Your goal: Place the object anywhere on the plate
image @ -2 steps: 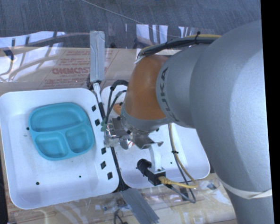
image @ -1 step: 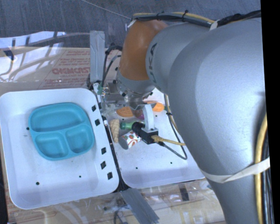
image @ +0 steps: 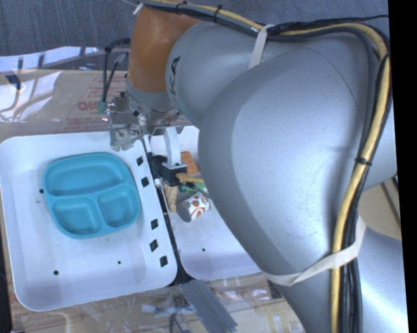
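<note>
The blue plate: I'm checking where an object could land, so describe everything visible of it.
The blue plate is a light-blue, plastic-looking rounded rectangle with a raised rim and three compartments: one long, two smaller below it. It lies flat on the floor of the left bin, in its upper half; the gripper hangs by its upper right corner.

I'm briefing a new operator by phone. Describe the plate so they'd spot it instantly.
Find the left white bin, the one farther from the grey arm. The plate lies flat in its upper half. It is the only turquoise thing, split into three compartments, unlike the small clutter in the right bin.
</note>
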`<state>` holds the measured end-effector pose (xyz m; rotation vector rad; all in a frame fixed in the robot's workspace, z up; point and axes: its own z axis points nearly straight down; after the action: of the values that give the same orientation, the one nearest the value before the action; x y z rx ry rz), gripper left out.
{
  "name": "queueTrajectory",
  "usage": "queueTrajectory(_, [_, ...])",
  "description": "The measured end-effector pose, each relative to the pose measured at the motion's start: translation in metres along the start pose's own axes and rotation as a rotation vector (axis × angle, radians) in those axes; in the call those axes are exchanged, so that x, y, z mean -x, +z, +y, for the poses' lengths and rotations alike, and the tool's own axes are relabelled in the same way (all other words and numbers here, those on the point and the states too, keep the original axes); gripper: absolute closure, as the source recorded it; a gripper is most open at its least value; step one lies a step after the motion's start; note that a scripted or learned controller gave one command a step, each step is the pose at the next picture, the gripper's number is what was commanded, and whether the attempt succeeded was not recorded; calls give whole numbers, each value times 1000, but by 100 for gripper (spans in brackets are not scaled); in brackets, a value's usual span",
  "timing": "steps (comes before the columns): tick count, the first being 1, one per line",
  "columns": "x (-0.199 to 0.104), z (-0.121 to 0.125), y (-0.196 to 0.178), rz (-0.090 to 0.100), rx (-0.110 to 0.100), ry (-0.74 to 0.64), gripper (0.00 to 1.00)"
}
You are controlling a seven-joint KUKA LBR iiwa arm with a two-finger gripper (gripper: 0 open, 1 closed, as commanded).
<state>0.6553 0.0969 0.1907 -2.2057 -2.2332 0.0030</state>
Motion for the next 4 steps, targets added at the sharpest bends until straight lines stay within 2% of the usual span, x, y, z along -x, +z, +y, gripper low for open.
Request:
queueTrajectory(1, [-56, 0, 102, -1, -3, 2, 100])
queueTrajectory(2, [-120, 0, 102, -6, -11, 5, 100])
queueTrajectory(3, [-71, -48, 97, -1, 6, 4, 100])
queueTrajectory(4, [-82, 1, 100, -1, 0, 2, 100])
